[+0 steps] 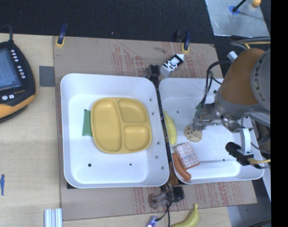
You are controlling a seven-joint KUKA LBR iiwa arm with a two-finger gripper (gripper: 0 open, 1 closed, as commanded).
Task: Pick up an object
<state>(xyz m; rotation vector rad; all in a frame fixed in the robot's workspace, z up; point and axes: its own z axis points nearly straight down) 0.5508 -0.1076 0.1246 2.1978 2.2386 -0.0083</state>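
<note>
A round cookie (pixel 195 135), with no long axis, lies flat in the right bin (pixel 214 171). The grey arm (pixel 243 86) reaches in from the right, its gripper (pixel 199 123) pointing down just above the cookie; finger spread cannot be told

We see a light wood desk (pixel 25 164) with brown cardboard (pixel 110 56) on it, and a dark floor (pixel 110 8) behind.

We are seeing the yellow tray (pixel 121 125) covering most of a green item (pixel 86 123); the desk's near-edge banana (pixel 187 218) is running off frame; the pincer (pixel 199 125) fingers are too small to read.
</note>
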